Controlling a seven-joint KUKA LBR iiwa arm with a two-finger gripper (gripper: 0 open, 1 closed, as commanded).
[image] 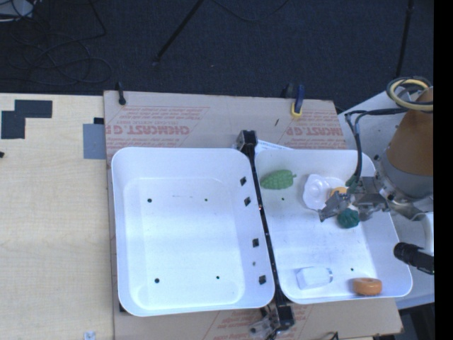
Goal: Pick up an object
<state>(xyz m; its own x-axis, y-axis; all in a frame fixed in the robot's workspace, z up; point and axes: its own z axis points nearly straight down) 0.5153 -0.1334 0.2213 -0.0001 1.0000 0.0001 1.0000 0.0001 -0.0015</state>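
Over the right bin (pixel 396 289), our hand (pixel 338 213) hovers beside a teal object (pixel 348 220); finger state unclear. Next, we descend squarely and grip.

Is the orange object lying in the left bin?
No, the orange object lies in the right bin, near its front right corner, while the green object lies near its back left.

Both bins, the left bin (pixel 184 229) and the right bin (pixel 311 257), are plain white with small black dots. In the right one lie a light green leafy lump (pixel 277 180), a dark teal ball (pixel 348 219), an orange ring (pixel 367 286), a white cup (pixel 320 190) and a clear pale block (pixel 313 277). The cardboard (pixel 212 122) is tan with red print; the counter (pixel 53 218) is pale wood.
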